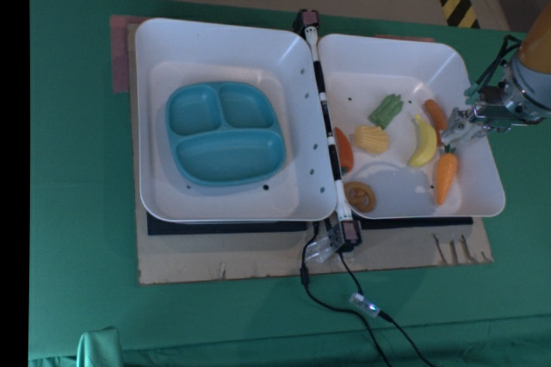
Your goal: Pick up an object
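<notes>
Two white bins sit side by side on my green-covered bench [77, 184], resting on a sheet of brown cardboard [215, 266]. On my screen the left bin [155, 42] carries a teal divided plate [225, 133] with three compartments, two small ones toward the far side and one long one toward the near side; I see nothing lying in them. A black and white hinge strip [323, 107] runs between the bins, and a black cable [362, 305] trails from its near end across the bench toward the bottom edge.

The right bin [405, 51] holds the toy foods I could go for. Against its left wall lies a red-orange piece [344, 149], and near the front left corner a round brown cookie [360, 196]. Toward the middle I see a green bundle [386, 109] with a yellow ridged piece [372, 139] just beside it. Next comes a banana [422, 142], then an orange sausage-like piece [436, 115] farther back, and a carrot [445, 174] near the right wall.

The gripper [456, 133] hangs over the right side of that bin, just above the carrot's top and beside the banana. I cannot tell from this feed whether the fingers are wide or narrow, and I see nothing between them.
</notes>
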### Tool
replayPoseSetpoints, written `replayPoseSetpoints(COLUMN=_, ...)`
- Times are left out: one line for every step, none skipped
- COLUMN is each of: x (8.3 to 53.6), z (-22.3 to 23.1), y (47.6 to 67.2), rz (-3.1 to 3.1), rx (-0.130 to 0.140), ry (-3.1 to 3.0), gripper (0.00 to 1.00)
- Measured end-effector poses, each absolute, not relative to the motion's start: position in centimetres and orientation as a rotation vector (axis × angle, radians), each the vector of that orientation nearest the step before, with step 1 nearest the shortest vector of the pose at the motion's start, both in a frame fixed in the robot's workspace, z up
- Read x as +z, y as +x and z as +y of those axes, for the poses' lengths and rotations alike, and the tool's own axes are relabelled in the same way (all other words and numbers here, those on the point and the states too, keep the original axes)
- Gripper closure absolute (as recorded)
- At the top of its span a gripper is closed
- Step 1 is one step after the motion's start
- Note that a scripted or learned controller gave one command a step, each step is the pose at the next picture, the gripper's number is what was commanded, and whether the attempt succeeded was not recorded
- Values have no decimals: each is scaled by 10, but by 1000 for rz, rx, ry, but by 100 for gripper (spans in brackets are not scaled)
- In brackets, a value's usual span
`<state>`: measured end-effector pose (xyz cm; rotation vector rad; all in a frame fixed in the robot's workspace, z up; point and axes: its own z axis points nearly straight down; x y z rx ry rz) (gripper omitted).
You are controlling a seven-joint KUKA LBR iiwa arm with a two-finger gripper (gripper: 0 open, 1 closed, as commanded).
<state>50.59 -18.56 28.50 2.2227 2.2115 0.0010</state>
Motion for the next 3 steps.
replayPoseSetpoints(x=241, z=-187, y=470, rz=2213, rx=1, ry=2224, gripper=100)
replayPoseSetpoints(x=319, z=-178, y=487, rz=2213, rx=2, ry=2222, gripper=100)
replayPoseSetpoints(x=272, z=-166, y=467, rz=2214, rx=1, ry=2223, gripper=100)
